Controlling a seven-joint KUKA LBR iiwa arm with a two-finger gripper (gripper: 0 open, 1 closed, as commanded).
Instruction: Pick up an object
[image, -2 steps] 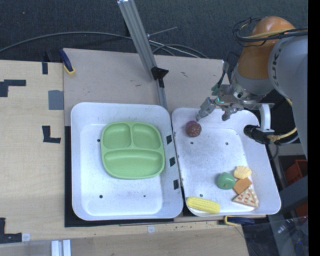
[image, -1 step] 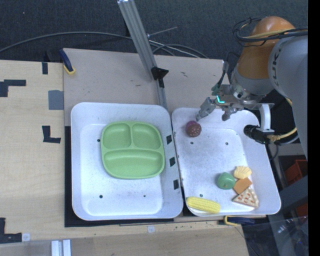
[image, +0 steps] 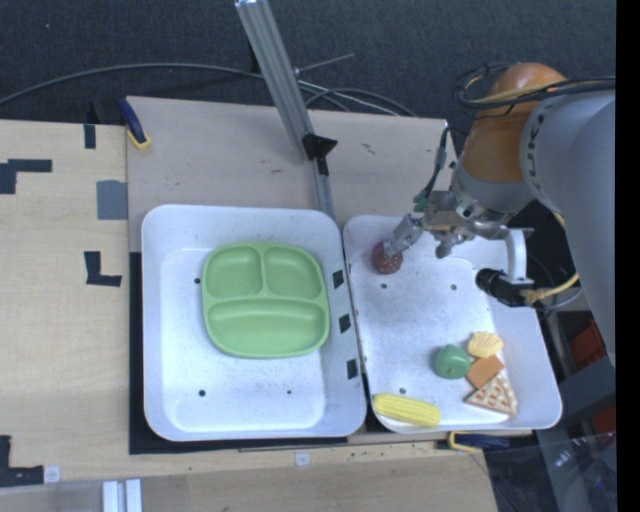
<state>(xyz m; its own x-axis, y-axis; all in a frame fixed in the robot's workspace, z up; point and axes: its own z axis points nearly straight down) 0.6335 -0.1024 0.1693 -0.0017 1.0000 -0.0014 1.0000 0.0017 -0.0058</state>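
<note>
1. The thing nearest to the gripper is a small reddish round object (image: 387, 259). It lies in the right bin (image: 400, 340), near the far left corner, close to the wall between the two bins. It looks dark red, a little dull, and about ball shaped; we think it is a toy fruit, but it is too small to tell which one.

2. The gripper (image: 425, 232) is low at the far end of the right bin. One finger (image: 404, 238) points down toward the red object and seems to touch its upper side, or to be just beside it. We cannot tell if the gripper is wide or narrow, and we do not see the object between two fingers, so we do not call it held.

3. We judge that the step in hand is the approach, or the closing, on this object; the lift is not yet done. The next move calls for good centring, because a round thing can roll away toward the bin wall.

4. Farther away, in the near right corner of this bin, lie a green round piece (image: 452, 361), a yellow shell-like piece (image: 486, 344), an orange piece (image: 484, 371) and a waffle-like wedge (image: 493, 395). A corn cob (image: 406, 409) lies on the near rim.

5. The left bin (image: 170, 330) holds a green divided plate (image: 266, 300). Both bins stand on the counter (image: 60, 300).
</note>
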